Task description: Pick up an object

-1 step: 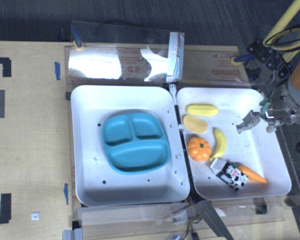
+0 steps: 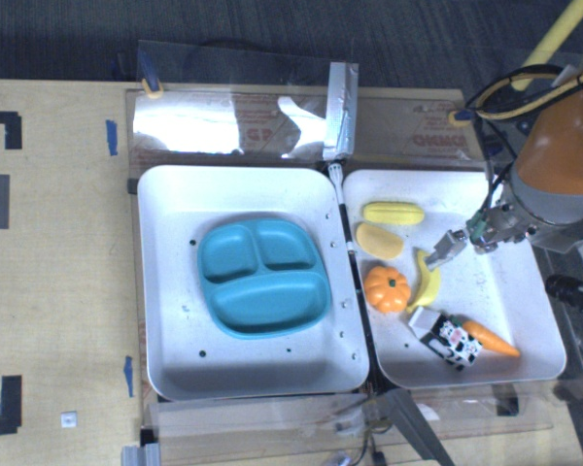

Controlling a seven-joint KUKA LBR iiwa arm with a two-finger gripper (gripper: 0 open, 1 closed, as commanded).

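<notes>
The wooden surface (image 2: 58, 289) carries two white bins side by side. The left bin (image 2: 165, 212) holds a blue divided plate (image 2: 262, 275). Over the right bin (image 2: 525, 309) hangs the grey arm (image 2: 554, 163); its jaws (image 2: 450, 246) hover just above the toys — whether released or clenched, I cannot tell. Beneath lie a carrot (image 2: 491, 340), a banana (image 2: 427, 282) beside an orange pumpkin (image 2: 387, 289), a yellow corn cob (image 2: 393, 214), a pale potato-like piece (image 2: 380, 240), and a black-and-white cow toy (image 2: 450, 339) touching the carrot.

Bright, even overhead light — glare on the clear plastic sheet (image 2: 233, 124); soft shadows, slightly grainy.
</notes>
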